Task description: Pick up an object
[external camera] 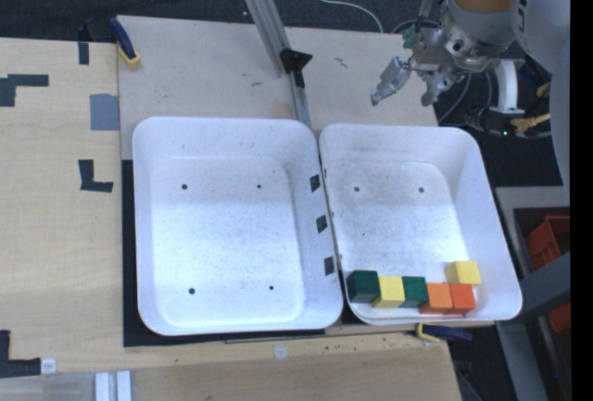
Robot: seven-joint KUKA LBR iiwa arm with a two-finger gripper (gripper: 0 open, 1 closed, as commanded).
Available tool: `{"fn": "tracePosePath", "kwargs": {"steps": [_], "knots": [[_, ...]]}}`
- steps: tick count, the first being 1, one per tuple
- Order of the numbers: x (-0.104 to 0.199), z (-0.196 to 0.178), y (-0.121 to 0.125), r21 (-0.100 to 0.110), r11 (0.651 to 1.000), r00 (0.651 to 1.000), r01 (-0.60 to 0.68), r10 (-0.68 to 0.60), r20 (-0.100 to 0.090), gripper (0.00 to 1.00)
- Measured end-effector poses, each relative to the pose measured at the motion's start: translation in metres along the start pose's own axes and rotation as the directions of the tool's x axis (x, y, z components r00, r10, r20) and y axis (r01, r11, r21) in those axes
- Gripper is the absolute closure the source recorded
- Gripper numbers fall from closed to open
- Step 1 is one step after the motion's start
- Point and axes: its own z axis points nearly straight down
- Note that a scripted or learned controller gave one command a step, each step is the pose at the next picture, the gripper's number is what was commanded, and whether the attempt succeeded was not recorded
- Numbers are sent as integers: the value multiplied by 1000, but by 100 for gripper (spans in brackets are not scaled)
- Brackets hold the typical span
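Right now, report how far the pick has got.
Done: nothing visibly picked. In hand: the grey two-finger gripper hangs open above the right white bin's far rim, holding nothing. Left: reach the row of small coloured blocks at its near edge and grasp one.

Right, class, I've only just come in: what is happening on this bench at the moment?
A grey robot arm with an orange band reaches in from the right, and its gripper hangs open above the bench beyond the far rim of the right bin, with nothing between its fingers. A row of coloured blocks, green, yellow and orange, sits against the near wall of that bin, untouched. The left bin lies alongside. Nothing has been picked up yet.
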Motion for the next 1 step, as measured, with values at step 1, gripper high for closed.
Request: {"fn": "tracePosePath", "kwargs": {"steps": [1], "knots": [[-55, 88, -106, 11, 1000, 1000, -8, 8, -1, 0]]}}
